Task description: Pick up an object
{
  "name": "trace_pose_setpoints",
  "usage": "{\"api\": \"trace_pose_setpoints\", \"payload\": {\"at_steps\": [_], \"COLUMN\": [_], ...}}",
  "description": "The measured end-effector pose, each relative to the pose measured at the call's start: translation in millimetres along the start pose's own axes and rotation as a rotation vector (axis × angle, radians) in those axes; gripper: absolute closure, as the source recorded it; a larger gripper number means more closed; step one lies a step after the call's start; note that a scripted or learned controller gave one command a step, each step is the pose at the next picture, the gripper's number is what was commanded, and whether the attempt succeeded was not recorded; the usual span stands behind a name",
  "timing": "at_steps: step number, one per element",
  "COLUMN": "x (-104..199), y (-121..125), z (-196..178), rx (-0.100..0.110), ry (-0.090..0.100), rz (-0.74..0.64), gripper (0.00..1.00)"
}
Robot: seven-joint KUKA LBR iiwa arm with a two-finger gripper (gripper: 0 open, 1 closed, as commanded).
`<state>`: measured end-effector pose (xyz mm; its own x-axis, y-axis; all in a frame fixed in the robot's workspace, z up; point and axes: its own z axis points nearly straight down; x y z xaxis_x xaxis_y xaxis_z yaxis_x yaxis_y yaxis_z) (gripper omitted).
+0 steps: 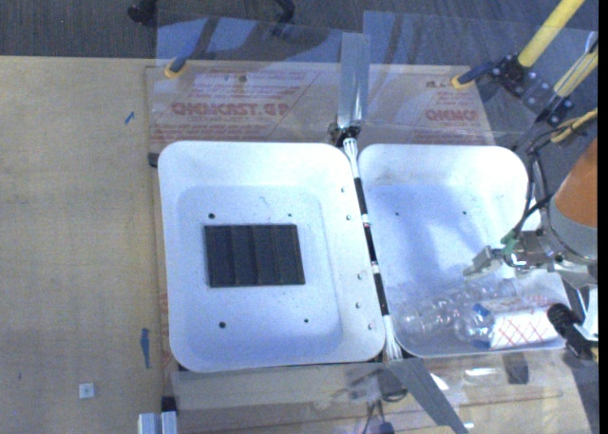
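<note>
Nearest the camera, along the bottom rim of the right bin (513,161), lies a clear plastic bottle (446,313) on its side, with what looks like a blue cap or label patch toward one end, and beside it a white packet with a red crosshatch pattern (522,330). Both sit just below the tool (494,261), which hangs over the right bin's lower right part on the grey arm with its orange band (579,190). Whether the tool is released or clenched I cannot tell; its metal parts are small and blur into the bottle's glare, and nothing is seen caught in it.

Far to the tool's left, in the left bin (190,166), a flat dark ribbed pad (255,254) lies square on the floor, well apart from everything else. Both bins rest on the wooden table (66,233).

As a judgement, the bottle is the likeliest pick: it seems empty, so light, but smooth, thin-walled and apt to roll or squirm out of a pinch, crushing a little under pressure. Taking it across the body near the middle, square to its long axis, should hold best; the neck end would be firmer but narrower. The packet looks flat and limp, hard to get under. The pad is flat too and offers only its edges.
</note>
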<state>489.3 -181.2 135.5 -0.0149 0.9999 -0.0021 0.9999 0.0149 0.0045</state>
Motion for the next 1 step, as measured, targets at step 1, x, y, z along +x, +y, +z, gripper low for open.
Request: {"api": "trace_pose_setpoints", "payload": {"at_steps": [1], "x": [0.0], "y": [0.0], "z": [0.0], "rx": [0.0], "ry": [0.0], "rz": [0.0], "gripper": [0.0]}}
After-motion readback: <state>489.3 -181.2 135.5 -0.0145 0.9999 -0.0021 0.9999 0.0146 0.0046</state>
